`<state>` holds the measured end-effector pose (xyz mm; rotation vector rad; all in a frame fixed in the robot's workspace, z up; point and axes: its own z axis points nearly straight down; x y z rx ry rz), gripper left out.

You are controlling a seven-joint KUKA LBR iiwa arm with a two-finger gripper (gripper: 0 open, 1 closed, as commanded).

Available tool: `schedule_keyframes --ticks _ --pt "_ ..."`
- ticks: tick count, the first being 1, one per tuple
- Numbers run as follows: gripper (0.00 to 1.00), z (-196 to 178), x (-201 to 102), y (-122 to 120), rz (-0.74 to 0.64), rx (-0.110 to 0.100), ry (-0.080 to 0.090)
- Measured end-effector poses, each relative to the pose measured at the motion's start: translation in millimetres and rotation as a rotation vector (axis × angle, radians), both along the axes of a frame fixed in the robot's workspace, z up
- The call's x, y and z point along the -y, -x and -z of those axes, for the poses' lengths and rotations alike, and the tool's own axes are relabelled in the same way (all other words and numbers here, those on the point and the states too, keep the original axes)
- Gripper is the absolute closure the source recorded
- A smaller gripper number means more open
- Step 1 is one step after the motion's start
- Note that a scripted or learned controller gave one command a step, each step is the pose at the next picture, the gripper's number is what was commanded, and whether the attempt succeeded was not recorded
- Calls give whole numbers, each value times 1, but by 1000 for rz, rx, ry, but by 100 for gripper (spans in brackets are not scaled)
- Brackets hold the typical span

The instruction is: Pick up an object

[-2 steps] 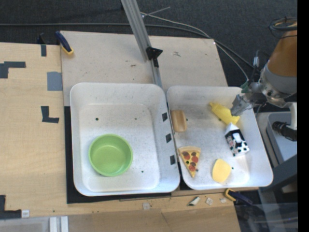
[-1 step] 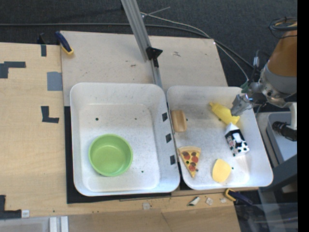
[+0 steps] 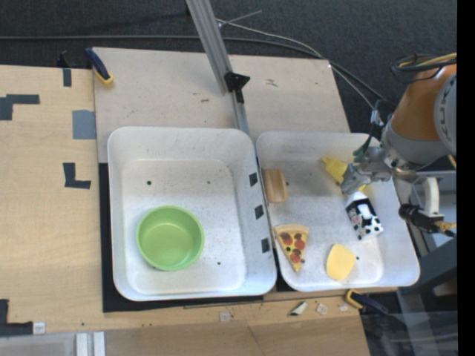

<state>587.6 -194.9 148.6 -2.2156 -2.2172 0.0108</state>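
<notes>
My gripper (image 3: pixel 356 178) over right bin (image 3: pixel 312 143), beside yellow piece (image 3: pixel 335 169), partly hidden; fingers state I cannot tell. Black-white toy (image 3: pixel 364 219) near.

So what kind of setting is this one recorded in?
Most likely a robotics lab bench, not a home: two white bins on a taped board, a KUKA arm, toy pizza slice, and a clamped metal pole.
</notes>
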Motion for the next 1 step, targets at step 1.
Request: schedule_keyframes --ticks 1 --pt "0 58 -1 3 0 -1 -1"
